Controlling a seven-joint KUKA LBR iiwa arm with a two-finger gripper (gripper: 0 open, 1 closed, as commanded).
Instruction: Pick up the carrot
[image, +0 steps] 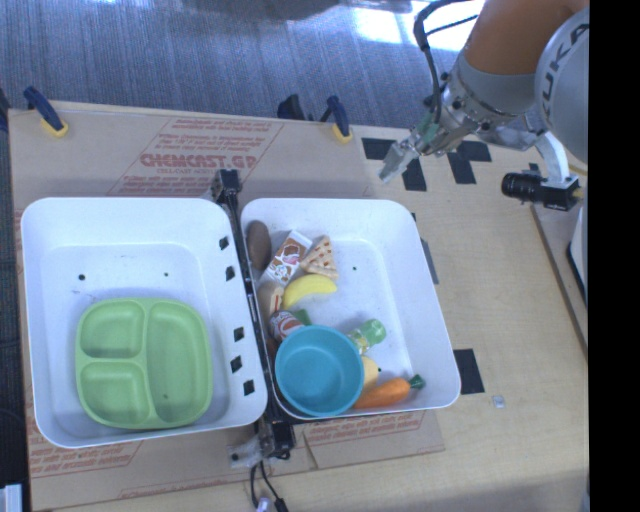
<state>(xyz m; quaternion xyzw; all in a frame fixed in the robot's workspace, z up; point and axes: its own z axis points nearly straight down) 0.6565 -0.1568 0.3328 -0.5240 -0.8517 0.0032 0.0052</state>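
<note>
The carrot (385, 391) is orange with a green stalk end and lies along the near wall of the right bin (420, 290), just right of a blue bowl (318, 371). My gripper (398, 160) hangs high above the bench beyond the right bin's far right corner, well away from the carrot. Its fingers (392, 163) point down and to the left with nothing between them.
The right bin also holds a banana (309, 289), a brown potato-like piece (258, 241), a snack packet (289, 257), a waffle-like wedge (322, 258) and a small green toy (369, 333). A green divided plate (144, 362) rests in the left bin (60, 240).
</note>
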